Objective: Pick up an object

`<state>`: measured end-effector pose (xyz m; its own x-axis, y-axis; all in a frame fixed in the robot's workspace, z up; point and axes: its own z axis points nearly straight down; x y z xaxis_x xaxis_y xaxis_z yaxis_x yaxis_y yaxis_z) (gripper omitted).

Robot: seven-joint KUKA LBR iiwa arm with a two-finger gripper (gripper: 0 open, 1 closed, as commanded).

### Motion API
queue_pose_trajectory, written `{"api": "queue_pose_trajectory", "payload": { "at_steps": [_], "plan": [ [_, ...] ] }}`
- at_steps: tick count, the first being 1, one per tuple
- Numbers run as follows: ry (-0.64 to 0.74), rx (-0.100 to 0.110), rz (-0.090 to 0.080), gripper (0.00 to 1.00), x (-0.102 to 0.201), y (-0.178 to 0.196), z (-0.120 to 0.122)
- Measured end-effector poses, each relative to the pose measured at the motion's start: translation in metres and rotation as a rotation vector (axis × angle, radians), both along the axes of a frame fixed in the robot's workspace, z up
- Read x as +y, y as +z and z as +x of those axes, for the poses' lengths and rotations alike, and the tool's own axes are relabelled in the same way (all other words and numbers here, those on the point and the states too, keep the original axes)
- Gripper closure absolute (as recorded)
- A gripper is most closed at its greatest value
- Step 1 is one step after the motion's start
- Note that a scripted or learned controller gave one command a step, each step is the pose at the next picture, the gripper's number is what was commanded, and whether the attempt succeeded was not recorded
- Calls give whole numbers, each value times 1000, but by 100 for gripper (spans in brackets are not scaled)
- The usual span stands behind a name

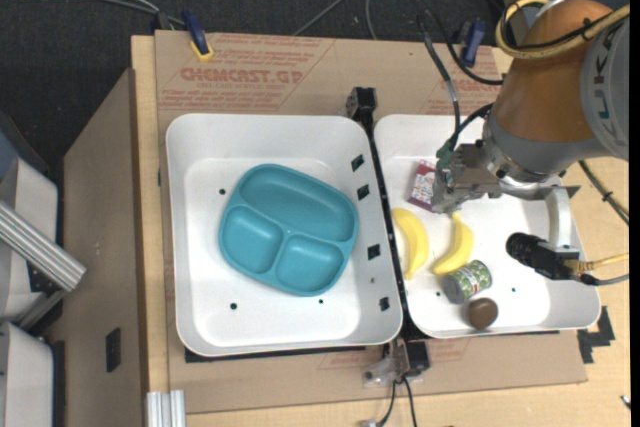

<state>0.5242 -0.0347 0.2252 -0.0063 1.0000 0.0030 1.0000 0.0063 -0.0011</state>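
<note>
Pincer: the pincer (452, 187) hangs low over the upper left part of the right bin (530, 313), pointing down from under the wrist.
Pincer state: cannot tell whether it is released or clenched, because the wrist body hides its tips from above. Nothing can be seen held in it.
Arm: the arm (550, 95), grey with a wide orange band, comes in from the right and covers the upper right corner of the right bin.
Packet: a small maroon and white packet (424, 185) lies on the bin floor just beside the pincer, on its left. Whether the two touch cannot be told.
Bananas: two yellow bananas lie below the pincer. The left banana (411, 240) lies close to the wall shared by the bins, and the right banana (455, 247) curves up towards the pincer. There is a narrow gap between them.
Can: a small can (467, 279) with a green label lies tilted just below the right banana's lower end.
Brown ball: a round brown ball (482, 312) sits just below the can, near the bin's front rim.
Left bin: the left bin (200, 165) holds a teal divided plate (288, 228) lying flat near its middle, well apart from the pincer.
Worktop: the worktop (270, 65) is covered with a brown cardboard sheet, and both bins sit side by side on it with their walls touching.
</note>
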Motion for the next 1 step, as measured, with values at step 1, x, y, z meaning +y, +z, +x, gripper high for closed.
{"api": "queue_pose_trajectory", "payload": {
  "at_steps": [1],
  "plan": [
    [1, 1, 0, 100, 53, 11, -12]
  ]
}}
